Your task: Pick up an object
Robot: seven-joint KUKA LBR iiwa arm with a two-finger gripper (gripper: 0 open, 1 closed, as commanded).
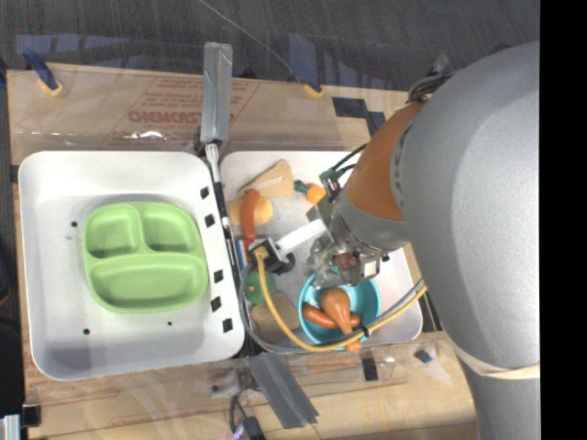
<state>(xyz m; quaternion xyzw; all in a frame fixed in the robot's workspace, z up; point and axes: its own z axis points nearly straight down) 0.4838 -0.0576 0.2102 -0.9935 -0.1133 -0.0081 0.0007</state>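
The big grey robot arm reaches into the right white bin. Its gripper hangs just above a round blue bowl at the bin's 5 o'clock corner. An orange pear-shaped toy lies in that bowl. A green divided plastic plate sits in the left white bin.

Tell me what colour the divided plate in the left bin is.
Light green; the divided plate shows plainly in the camera view.

Bright, even overhead light flattens the scene, with soft shadow along the lower inner wall of the left bin, mild glare on plastic sheeting above it, and slight softness throughout.
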